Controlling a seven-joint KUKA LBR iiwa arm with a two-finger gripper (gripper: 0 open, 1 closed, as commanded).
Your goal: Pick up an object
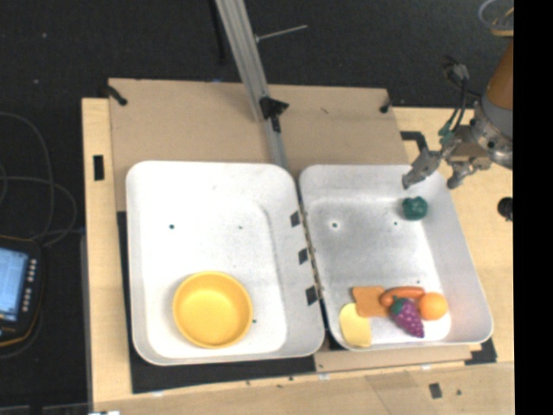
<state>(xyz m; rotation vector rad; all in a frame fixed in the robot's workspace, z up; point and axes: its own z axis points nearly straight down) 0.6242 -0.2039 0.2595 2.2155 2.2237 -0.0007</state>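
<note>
Nearest, at the 6 o'clock edge: pale wooden worktop [104, 232], with a dark mat under the bins. At about 9 o'clock, off the worktop, a black handheld pendant [13, 288] with a lit screen and trailing cables.

Left bin [207, 197], shallow and white; in its near part, at about 7 o'clock of the view, a yellow bowl [212, 309], upright, mouth up.

Right bin [380, 206], touching the left one along a shared seam with small dark clips. Clustered in its near corner, at about 5 o'clock: a pale yellow lemon-like piece [355, 326] at the near rim; just beside it an orange-brown flat piece [368, 300]; a carrot-like piece [403, 293] with a red tinge lying across the far side of the group; a purple grape bunch [409, 317] below it, touching or nearly touching; an orange ball [433, 306] at the right end of the cluster.

Farther, at about 3 o'clock, alone near the bin's far right side: a small dark green object [416, 207], well apart from the cluster.

Just beyond it, pincer [438, 173] with fingers spread wide, nothing between them, over the bin's far right rim; green object just below and between the tips, apart from both.

Farthest, at 12 o'clock: a brown cardboard sheet [251, 119] behind the bins and a slanted metal rail [246, 54] rising to the top edge.
</note>
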